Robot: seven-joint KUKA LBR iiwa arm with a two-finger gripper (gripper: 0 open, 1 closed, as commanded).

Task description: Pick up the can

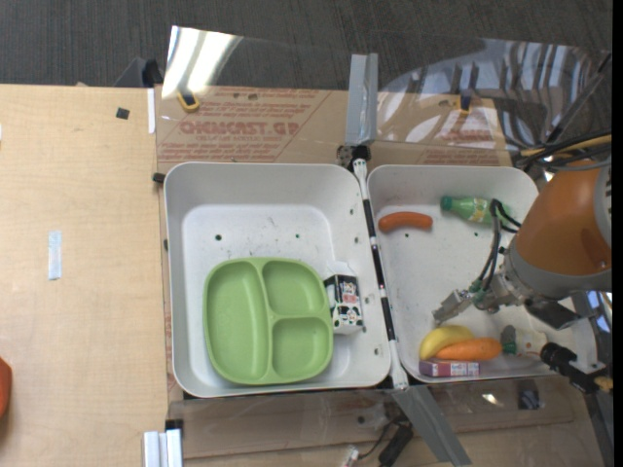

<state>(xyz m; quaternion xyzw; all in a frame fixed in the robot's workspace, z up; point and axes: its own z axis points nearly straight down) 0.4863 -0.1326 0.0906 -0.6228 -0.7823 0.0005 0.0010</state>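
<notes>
The arm reaches in over the right bin, its wrist bent down so the hand hangs just above the banana — I cannot tell its state. The can lies in the left bin, touching the green plate.

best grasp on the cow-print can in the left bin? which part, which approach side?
Grip the can across its narrow body at mid-length, coming from above. It seems to lie on its side, long axis toward the camera, between the green divided plate and the bin's right wall. Both look close, so I'd close the gripper along the plate-to-wall line only if the fingers fit; otherwise clamp end to end.
</notes>
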